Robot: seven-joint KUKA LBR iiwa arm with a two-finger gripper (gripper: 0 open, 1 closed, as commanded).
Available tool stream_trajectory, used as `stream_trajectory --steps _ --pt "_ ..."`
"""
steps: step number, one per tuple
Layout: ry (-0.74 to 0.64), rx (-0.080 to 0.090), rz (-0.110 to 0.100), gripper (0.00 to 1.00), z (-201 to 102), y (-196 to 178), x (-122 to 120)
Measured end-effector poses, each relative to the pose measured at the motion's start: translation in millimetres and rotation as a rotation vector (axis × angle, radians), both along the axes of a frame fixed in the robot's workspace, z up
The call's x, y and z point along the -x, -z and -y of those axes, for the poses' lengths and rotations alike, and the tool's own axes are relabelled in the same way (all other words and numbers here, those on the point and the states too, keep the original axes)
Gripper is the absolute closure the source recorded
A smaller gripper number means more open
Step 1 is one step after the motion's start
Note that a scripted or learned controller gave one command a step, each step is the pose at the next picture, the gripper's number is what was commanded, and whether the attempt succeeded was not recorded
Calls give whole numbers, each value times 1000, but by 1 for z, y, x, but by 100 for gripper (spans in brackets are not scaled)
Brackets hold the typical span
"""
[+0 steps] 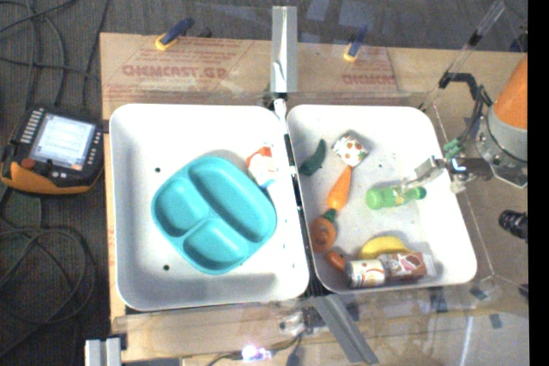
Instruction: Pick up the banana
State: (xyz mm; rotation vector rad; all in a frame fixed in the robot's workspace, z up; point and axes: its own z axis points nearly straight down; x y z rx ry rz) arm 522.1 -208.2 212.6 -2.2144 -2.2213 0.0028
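While approaching: gripper [426, 174] hovers at right bin's [446, 246] right edge, jaw state unclear.
Banana [383, 246]: near front edge, against can [388, 269].
Next: descend over banana.

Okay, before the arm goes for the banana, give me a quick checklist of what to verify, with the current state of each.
1. Banana in view, in the right bin: ok.
2. Banana free of neighbours: not ok; the bottle lies right against its near side.
3. Top of banana uncovered for a descent from above: ok.
4. Tool over the banana: not ok; it sits above the green bottle, further back in the bin.
5. Tool fingers ready: cannot tell.
6. Room toward the bin's front wall: not ok, banana lies close to it.
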Motion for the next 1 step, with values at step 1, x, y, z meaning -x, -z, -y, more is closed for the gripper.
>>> stream_trajectory --steps 1 --pt "74 3 13 0 -33 124 35"
